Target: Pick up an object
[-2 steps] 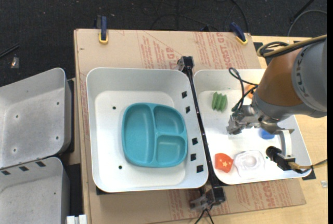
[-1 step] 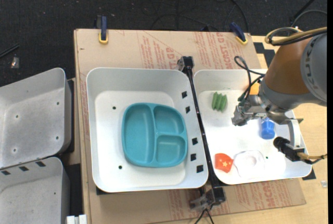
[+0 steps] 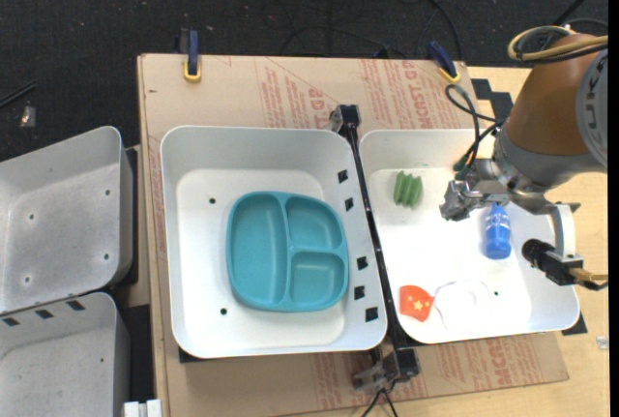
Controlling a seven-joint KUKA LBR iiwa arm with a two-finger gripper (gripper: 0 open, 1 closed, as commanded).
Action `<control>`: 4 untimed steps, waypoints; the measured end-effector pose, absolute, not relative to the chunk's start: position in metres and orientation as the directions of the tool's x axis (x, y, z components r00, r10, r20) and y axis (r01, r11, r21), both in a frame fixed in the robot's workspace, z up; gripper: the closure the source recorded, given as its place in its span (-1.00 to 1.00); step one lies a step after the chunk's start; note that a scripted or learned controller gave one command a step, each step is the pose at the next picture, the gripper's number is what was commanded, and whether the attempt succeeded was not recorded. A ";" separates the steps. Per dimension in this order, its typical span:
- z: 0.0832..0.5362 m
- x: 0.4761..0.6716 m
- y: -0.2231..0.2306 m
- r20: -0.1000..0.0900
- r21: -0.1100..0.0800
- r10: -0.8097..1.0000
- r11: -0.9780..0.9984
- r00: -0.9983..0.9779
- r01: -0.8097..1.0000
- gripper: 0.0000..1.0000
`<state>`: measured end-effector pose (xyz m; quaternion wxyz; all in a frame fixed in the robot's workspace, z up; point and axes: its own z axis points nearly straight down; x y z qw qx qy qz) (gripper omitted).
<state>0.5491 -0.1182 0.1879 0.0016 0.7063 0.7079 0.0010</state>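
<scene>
A: Left bin?
B: Teal three-compartment plastic tray (image 3: pixel 287 251).
A: Right bin (image 3: pixel 426 159)?
B: Green pod-shaped toy (image 3: pixel 408 189) near the divider, red-orange flat piece (image 3: pixel 416 303) at the front, small blue bottle (image 3: pixel 496 232) just beside the end effector (image 3: pixel 462 199).
A: Grip state?
B: Can't tell.

Grey arm (image 3: pixel 566 105) reaching in from right, orange-banded wrist bending down, hand (image 3: pixel 462 197) hanging low, pointing left.
</scene>
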 end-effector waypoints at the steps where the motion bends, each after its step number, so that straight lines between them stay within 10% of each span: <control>1: 0.208 0.550 -0.118 -0.001 0.003 1.000 0.002 -0.002 1.000 1.00; 4: 0.210 0.538 0.049 0.001 0.001 1.000 0.008 -0.008 1.000 1.00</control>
